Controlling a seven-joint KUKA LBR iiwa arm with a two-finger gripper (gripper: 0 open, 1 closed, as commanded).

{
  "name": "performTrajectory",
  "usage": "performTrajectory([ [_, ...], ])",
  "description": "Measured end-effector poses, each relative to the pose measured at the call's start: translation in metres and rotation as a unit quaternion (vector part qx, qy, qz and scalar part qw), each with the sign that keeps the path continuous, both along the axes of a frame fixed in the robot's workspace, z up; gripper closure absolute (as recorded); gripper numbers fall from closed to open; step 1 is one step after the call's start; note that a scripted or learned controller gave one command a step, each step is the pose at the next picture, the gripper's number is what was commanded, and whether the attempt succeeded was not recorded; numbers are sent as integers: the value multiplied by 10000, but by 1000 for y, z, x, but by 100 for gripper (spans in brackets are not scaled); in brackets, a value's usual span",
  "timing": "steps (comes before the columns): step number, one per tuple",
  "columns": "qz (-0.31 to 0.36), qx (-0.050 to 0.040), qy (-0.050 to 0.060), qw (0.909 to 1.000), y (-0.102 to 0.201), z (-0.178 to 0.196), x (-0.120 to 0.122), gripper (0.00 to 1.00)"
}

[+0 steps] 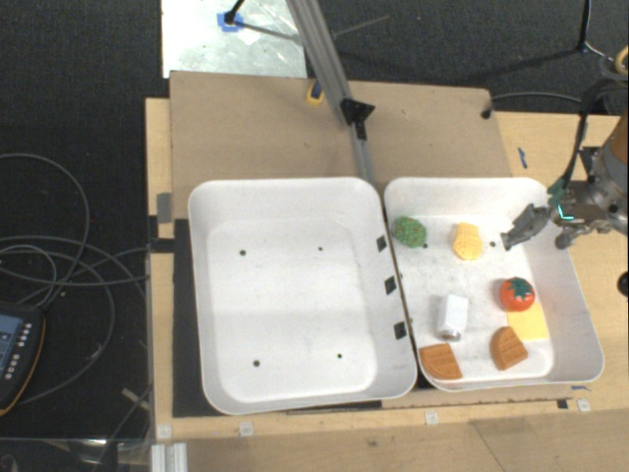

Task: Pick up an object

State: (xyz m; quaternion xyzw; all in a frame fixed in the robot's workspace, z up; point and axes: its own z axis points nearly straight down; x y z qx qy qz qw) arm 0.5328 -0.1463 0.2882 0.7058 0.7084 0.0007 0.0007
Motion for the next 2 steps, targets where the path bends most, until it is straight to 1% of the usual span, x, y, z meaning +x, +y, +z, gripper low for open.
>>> performTrajectory([
  [1,-12,7,28,10000,5,-59,-6,0],
  [2,-17,7,35,10000,1,-116,-14,0],
])
